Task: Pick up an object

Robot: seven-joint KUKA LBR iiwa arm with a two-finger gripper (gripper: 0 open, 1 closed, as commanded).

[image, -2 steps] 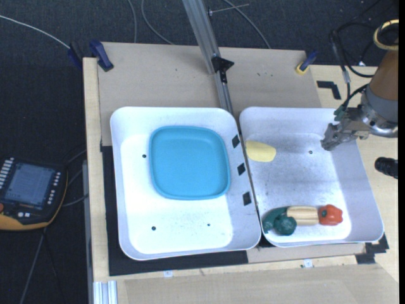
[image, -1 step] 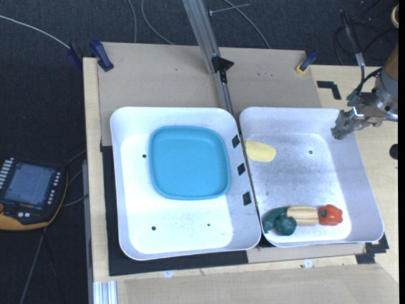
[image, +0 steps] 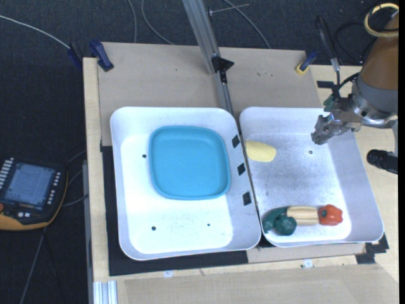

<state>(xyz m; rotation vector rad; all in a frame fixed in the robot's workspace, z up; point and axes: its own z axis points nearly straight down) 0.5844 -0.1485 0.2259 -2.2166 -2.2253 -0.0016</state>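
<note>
Crowded against the near wall of the right bin [image: 361, 170] lie three things in a row: a dark green piece [image: 279, 223], a tan stick-shaped piece [image: 302, 215] and a red piece [image: 330, 215], each touching its neighbour. A pale yellow lump [image: 260, 151] sits alone by the bin's left wall, well apart from them. The left bin [image: 130, 220] carries a blue plate [image: 189, 162]. The tool [image: 321, 133] hangs over the far right part of the right bin with bare floor beneath it; whether it is open or closed I cannot tell, and nothing shows in it.

The main risk, as I judge it, is closing on nothing: the tool is near no object. Going for the row could fail because the pieces touch, so one may be nudged aside or slip out, and the near wall may block the approach. The yellow lump is the safer target, though it could be pushed against the left wall.
</note>
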